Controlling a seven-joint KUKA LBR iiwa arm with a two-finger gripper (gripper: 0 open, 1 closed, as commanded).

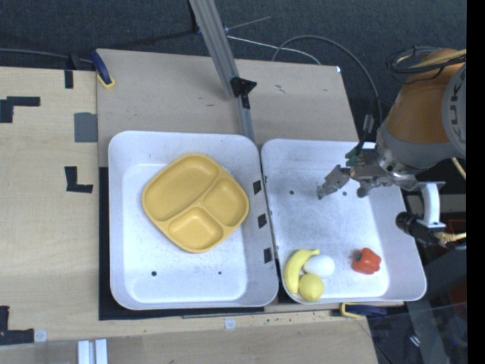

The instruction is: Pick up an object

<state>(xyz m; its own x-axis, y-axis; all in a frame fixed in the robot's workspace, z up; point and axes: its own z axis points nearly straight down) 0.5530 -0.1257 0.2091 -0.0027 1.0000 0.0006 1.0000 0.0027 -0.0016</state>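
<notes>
nearest the camera, along the front edge of the bench, sit the two white bins, and going left to right the left bin (121,226) carries only a yellow divided plate (195,202), lying flat toward its back-left part, well apart from anything the arm could reach for at this moment.

right bin (402,279) holds the candidates for picking: a banana (296,265) curled into its front-left corner, a white egg-like piece (321,265) touching it, and a yellow lemon-like fruit (311,286) just in front, all three bunched against the wall, which would likely make a clean grasp awkward. a small red pepper-like object (367,260) lies alone nearer the front-right corner, free on all sides, so it looks the easier target.

over the back part of this bin hangs the pincer (347,184), its two fingers spread apart and nothing between them. it sits well apart from the fruit, so no grasp has begun; the open stance suits a descent onto something below.
</notes>
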